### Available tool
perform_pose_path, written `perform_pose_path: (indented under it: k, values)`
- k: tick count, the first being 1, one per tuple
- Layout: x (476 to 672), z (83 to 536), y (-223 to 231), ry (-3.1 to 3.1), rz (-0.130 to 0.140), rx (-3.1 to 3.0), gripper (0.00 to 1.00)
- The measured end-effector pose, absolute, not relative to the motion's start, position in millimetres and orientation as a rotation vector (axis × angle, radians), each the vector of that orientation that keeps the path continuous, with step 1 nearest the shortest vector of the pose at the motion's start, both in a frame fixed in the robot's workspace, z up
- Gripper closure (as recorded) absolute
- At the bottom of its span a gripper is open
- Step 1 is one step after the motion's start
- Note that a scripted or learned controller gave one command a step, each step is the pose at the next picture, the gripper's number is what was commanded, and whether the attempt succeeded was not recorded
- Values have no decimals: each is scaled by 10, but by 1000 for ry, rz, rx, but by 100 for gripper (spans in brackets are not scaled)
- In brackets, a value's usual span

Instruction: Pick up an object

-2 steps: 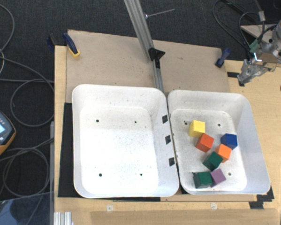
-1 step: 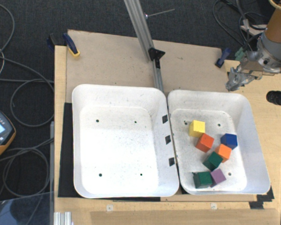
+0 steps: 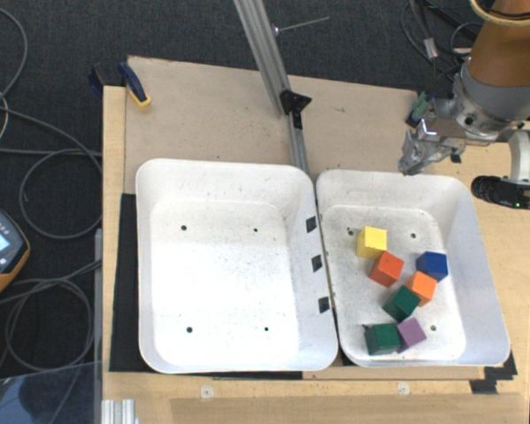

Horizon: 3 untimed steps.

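Here the blocks (image 3: 396, 289) cluster in the right bin (image 3: 479, 262), toward its near right corner, leaving bare floor by its left wall. The gripper (image 3: 416, 161) hangs above the far rim.

No text, label, brand or number could be read on the bins, the blocks, the bench or the arm.

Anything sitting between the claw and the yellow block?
No. In the camera view, only the right bin's back rim and bare white floor separate the claw from the yellow block.
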<state>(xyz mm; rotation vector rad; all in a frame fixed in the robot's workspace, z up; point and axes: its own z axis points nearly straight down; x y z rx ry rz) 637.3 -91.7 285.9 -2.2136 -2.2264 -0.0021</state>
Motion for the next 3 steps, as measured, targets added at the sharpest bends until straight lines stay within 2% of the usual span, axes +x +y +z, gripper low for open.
perform_pose_path:
  k: [1,2,3]
  values:
    - [6228,2862,-392,-2227,-2,-2212,100]
    - [5965,2794,166,-2225,0,-2212,100]
    - [5818,2685,559,-2224,1,-2214,100]
